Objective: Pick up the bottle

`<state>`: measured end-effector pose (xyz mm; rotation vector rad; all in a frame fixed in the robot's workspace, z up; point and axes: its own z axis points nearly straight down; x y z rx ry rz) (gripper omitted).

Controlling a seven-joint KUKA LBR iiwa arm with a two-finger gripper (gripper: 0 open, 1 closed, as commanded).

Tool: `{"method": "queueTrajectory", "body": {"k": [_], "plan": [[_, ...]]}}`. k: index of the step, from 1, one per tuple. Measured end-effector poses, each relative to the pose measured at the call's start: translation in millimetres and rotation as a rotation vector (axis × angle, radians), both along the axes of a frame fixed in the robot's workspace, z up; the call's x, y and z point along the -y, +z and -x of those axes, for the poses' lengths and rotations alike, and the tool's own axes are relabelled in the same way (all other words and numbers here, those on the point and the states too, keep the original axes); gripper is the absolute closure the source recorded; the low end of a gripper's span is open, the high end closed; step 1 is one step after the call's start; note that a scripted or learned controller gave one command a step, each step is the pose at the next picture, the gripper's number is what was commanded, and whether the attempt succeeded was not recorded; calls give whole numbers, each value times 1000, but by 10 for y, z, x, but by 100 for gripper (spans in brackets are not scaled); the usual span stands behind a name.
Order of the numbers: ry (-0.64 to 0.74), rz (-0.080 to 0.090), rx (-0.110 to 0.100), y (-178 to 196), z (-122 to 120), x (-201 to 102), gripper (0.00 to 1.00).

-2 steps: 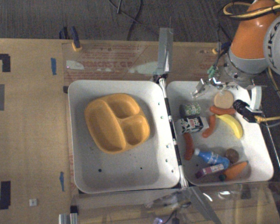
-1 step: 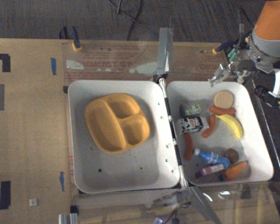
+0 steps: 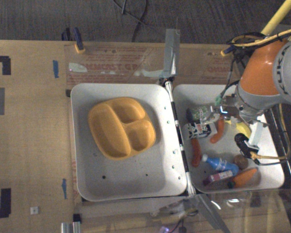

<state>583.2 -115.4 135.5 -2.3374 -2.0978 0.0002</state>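
Camera view looks down on a table (image 3: 29,144) with two white bins side by side; we judge the task barely begun, since the bottle (image 3: 220,164) lies untouched on the floor of the right bin (image 3: 271,178), toward its near edge, on its side with a blue cap end pointing left; nothing is lifted, so the approach, the grasp and the raise are all left to do.

The arm (image 3: 264,76) comes in from the right and hangs over the upper part of the right bin; its gripper (image 3: 223,111) sits near a dark green can (image 3: 200,113), well apart from the bottle; whether the jaws are released or clenched we cannot tell, as the wrist hides them from above; we see nothing gripped.

The left bin (image 3: 87,178) carries one thing, a yellow tray (image 3: 121,127) with three compartments, lying toward the far left of the bin floor.

The right bin is crowded; below the can lies a small black-and-white carton (image 3: 200,129); a red stick-shaped item (image 3: 196,152) lies just left of the bottle; an orange-red item (image 3: 218,131) sits beside the carton; a yellow piece (image 3: 243,128) shows under the arm; a dark purple packet (image 3: 218,178) lies just below the bottle, and an orange carrot-like piece (image 3: 245,177) lies at the near right; we judge the neighbours close enough to crowd a grasp.
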Motion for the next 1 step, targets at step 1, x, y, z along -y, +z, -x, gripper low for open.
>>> {"method": "queueTrajectory", "body": {"k": [1], "plan": [[368, -1, -1, -114, 596, 15, 0]]}}
